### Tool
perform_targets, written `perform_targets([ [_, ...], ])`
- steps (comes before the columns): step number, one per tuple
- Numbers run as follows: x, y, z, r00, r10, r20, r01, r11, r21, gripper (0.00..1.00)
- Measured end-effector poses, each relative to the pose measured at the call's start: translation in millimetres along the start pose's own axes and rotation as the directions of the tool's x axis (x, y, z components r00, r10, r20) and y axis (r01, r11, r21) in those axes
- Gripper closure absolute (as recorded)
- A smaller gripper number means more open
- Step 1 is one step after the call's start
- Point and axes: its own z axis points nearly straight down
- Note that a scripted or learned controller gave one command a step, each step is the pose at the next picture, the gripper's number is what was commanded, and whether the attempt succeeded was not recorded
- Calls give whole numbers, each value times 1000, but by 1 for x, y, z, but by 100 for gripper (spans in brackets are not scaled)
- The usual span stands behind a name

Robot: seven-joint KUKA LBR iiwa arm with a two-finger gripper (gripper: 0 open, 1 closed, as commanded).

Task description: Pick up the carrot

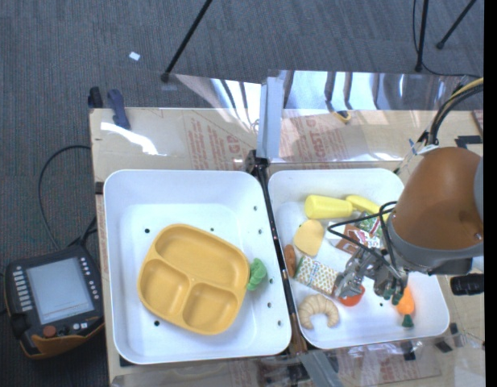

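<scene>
Grey carpet [87,39] surrounds a cardboard-topped bench [200,135] that bears two shallow white bins side by side, their inner rims touching at the middle. On the floor to the left lies a teach pendant [55,301], near the bench edge.

Most of the left bin [127,192] is taken up by a yellow divided tray [193,278], set askew, with bare white floor along the bin's top and left walls. A small green toy [258,273] sits against the tray's right edge.

Over the right bin [345,180] hangs the arm, its orange band [441,200] covering the bin's right side. Below it the gripper [369,278] points down with its fingers parted a little; nothing shows between them. It sits among crowded toys: a yellow banana-like piece [329,206], a pale yellow wedge [309,237], a patterned packet [316,273], a croissant [320,310] and a red piece [350,298]. Bare floor remains near the bin's top left corner.

The carrot [405,303], orange with a green tip, lies just right of the gripper near the bin's lower right corner, close to the right wall, apart from the fingers.
</scene>
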Motion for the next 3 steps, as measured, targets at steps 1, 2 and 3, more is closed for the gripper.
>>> perform_targets([
  [1,-19,-39,68,971,-239,-4,239,971,1,100],
  [2,5,7,80,995,105,-3,-105,995,2,100],
  [3,-30,-51,79,971,-238,1,238,971,1,100],
])
